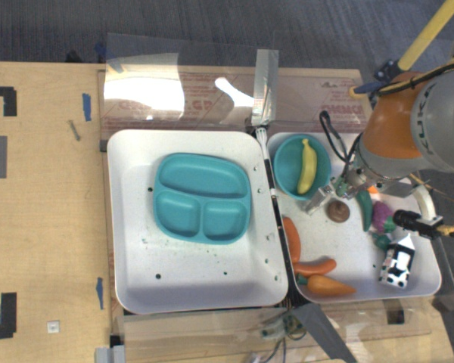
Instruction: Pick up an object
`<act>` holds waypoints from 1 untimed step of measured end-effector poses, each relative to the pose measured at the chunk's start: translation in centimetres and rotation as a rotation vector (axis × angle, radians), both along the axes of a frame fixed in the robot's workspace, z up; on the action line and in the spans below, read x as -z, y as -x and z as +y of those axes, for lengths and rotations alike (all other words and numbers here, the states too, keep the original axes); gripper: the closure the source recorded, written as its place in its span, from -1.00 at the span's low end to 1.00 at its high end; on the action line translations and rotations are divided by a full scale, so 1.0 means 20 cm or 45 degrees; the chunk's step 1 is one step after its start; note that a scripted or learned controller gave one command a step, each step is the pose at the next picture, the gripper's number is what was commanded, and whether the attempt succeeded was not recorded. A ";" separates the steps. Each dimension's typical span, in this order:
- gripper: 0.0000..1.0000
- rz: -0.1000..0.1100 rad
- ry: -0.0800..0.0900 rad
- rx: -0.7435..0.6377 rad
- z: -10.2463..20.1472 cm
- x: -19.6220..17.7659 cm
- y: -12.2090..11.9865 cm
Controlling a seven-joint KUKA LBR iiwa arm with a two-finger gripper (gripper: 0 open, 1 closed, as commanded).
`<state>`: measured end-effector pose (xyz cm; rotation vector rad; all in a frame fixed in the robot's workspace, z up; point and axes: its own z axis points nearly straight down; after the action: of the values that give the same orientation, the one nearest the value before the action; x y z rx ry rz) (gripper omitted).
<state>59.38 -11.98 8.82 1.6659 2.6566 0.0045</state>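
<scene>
**Silver gripper low in the right bin, nothing lifted yet**

Metal gripper (320,197) sits at centre right, just beside the teal bowl (291,166) holding a banana (308,165); whether it is released or clenched, I cannot tell. Carrots (318,267) lie lower right, untouched. The pick looks not yet done.
</scene>
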 end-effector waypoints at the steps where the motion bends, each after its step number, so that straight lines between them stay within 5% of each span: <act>1: -1.00 0.006 0.008 0.440 0.04 0.00 0.00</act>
<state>59.37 -11.22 8.79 2.0976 2.3313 -0.0092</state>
